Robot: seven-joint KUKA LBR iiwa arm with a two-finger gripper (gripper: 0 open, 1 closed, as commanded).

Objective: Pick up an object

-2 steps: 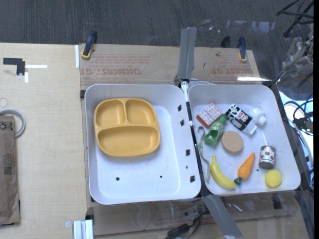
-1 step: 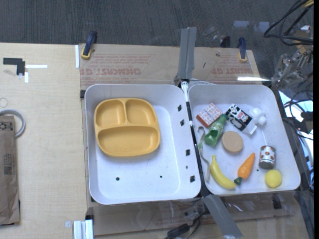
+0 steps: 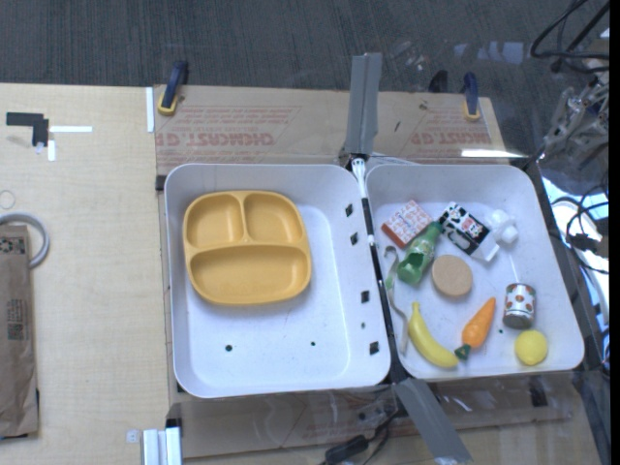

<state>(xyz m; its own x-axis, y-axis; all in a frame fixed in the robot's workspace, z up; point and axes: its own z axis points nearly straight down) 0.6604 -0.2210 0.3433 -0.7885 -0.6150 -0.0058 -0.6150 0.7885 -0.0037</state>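
The right bin (image 3: 552, 260) holds several small items. A red and white box (image 3: 405, 223) lies near its back left, with a green bottle (image 3: 418, 255) just in front of it. A black and white carton (image 3: 469, 231) lies at the back middle. A tan round disc (image 3: 451, 276) sits in the centre. Along the front lie a banana (image 3: 429, 338), a carrot (image 3: 478, 324) and a yellow lemon (image 3: 531, 348). A small can (image 3: 520, 303) stands at the right.
The left bin (image 3: 281, 356) holds a yellow divided plate (image 3: 248, 247). Cardboard (image 3: 252, 129) with blue clamps (image 3: 174, 85) lies behind the bins. A brown paper bag (image 3: 15, 327) rests at the far left. Cables (image 3: 581, 27) hang at the top right.
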